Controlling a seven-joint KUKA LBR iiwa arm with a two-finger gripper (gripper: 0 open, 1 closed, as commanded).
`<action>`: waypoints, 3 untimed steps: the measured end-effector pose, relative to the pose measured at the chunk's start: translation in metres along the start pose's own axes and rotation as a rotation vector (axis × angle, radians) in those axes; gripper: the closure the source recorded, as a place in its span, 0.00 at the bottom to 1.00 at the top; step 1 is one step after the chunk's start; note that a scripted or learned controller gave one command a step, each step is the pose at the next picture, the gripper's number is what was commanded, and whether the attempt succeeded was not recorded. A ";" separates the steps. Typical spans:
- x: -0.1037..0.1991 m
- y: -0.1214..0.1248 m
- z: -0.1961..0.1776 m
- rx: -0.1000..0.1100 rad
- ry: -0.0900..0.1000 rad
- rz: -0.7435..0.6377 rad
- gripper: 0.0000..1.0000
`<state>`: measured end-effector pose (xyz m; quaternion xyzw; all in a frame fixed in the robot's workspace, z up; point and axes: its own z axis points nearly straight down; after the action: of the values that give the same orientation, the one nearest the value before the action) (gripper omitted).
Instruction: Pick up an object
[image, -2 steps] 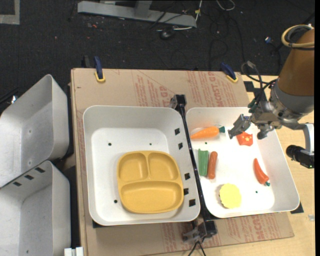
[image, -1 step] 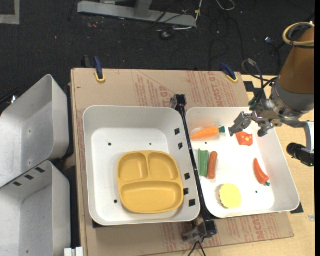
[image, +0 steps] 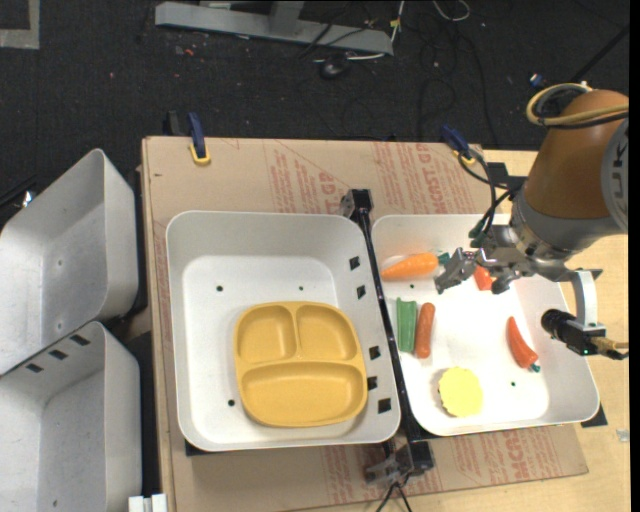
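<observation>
The gripper (image: 478, 270) hangs over the upper part of the right bin (image: 575, 400), and whether it is spread or closed cannot be told from this angle; nothing is seen held in it. Right at it lies a small orange-red piece (image: 484, 280), half hidden under the hardware, so a descent here could pin or knock it rather than grasp it. Just to the gripper's left lies the orange carrot (image: 410, 266), close to the bin's back wall; a grab there risks the gripper striking the wall or rolling the carrot away. Below and to its left, a green piece (image: 406, 324) and a red sausage-like piece (image: 425, 330) lie side by side, touching or nearly so, and a close on one could catch both or squeeze one out. Below and to its right lies the red pepper (image: 520, 343), slim and slanted, likely to slip. Farther down sits the flat yellow disc (image: 461, 391), too low to grip easily. Well to the left, in the other bin (image: 180, 330), rests the yellow divided plate (image: 299, 362).
</observation>
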<state>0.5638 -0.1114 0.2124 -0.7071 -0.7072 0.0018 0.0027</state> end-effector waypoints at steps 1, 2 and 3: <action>-0.008 -0.004 0.060 0.000 -0.001 0.002 0.00; -0.007 -0.004 0.114 -0.002 -0.001 0.001 0.00; -0.007 -0.003 0.100 -0.006 -0.001 0.003 1.00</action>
<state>0.5598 -0.1186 0.1120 -0.7080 -0.7062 0.0000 0.0000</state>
